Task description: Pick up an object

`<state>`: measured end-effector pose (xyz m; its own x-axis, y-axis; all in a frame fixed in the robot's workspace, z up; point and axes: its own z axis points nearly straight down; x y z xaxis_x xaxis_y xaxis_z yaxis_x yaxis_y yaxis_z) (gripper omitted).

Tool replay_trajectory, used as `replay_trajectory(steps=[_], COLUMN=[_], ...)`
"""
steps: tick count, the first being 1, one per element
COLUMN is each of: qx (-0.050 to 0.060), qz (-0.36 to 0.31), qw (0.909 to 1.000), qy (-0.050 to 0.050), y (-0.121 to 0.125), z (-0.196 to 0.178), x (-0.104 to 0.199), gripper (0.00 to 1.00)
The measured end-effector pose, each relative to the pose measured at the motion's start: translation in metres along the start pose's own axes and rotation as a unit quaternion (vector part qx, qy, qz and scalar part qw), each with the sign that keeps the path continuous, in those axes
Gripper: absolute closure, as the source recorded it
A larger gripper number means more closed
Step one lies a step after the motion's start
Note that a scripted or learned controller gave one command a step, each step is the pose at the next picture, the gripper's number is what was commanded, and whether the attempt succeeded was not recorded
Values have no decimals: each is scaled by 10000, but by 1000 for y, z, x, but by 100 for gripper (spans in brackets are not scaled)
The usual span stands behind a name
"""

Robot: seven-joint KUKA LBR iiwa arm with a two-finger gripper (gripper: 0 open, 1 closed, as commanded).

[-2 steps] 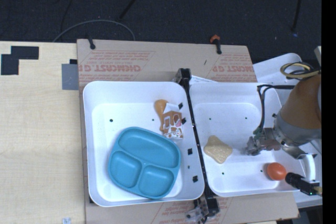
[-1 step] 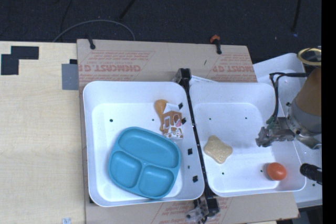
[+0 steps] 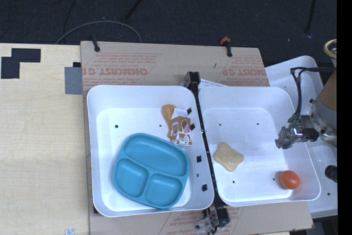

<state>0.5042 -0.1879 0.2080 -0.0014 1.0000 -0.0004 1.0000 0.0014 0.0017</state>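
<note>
end effector (image 3: 287,138): over right bin (image 3: 278,99) near its right wall, grip state cannot be told | orange ball (image 3: 289,179): just below it | beige sponge (image 3: 227,156): to its left

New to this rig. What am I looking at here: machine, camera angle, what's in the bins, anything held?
One fixed camera looks down at a slant on a bench with two shallow white bins. The machine is a robot arm reaching in from the right; its gripper sits over the right bin's right side, with nothing visibly held. Whether its fingers are open is too small to tell. The right bin holds a beige sponge-like piece and an orange-red ball. The left bin holds a blue divided plate, plus a small printed packet beside an orange-brown item.
</note>
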Motion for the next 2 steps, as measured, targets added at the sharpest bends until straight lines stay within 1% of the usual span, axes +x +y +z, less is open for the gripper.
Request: replay_trajectory(steps=[1, 2], qx=[-2, 25], qz=[-2, -15], qw=[10000, 10000], qy=[-2, 18], y=[1, 2], z=[-37, -24], x=[-1, 54], gripper=[100, 100])
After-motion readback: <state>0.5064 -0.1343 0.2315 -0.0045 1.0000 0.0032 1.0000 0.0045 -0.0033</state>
